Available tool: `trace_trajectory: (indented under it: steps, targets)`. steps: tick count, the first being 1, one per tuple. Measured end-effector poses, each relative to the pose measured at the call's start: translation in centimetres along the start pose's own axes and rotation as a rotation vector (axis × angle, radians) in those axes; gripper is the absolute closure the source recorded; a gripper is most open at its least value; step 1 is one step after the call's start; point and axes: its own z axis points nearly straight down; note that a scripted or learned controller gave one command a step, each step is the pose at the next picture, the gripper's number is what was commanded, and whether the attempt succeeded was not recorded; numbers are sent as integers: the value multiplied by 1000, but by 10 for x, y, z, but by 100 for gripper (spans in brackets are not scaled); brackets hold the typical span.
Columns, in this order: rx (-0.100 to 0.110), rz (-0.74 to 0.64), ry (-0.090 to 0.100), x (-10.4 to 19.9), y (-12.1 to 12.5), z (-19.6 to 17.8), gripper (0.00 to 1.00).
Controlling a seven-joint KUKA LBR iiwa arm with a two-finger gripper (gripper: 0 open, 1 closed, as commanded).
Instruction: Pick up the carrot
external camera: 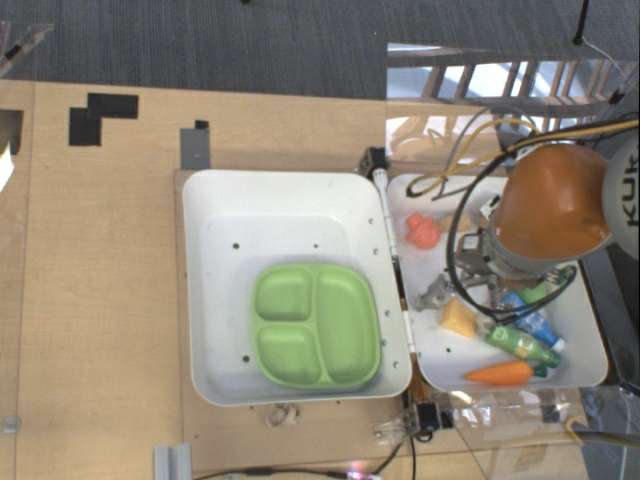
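Note:
The carrot point(499, 373), orange with a green end, lies along the front wall of the right bin point(430, 363). My gripper point(473, 290) hangs over the middle of that bin, above and slightly left of the carrot, beneath the orange wrist band. The wrist and cables cover its fingers. It sits close over a yellow wedge point(458, 319), apart from the carrot.
In the right bin also lie a green bottle point(520, 344), a blue item point(535, 323) and a pink-red toy point(423, 231) at the back left. The left bin point(215, 268) holds a green divided plate point(316, 324). Black cables loop around the wrist.

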Motion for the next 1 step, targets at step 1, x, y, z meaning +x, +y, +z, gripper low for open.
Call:
trace_trajectory:
  steps: [1]
  targets:
    - [12,-270,-2,10,35,-1,0]
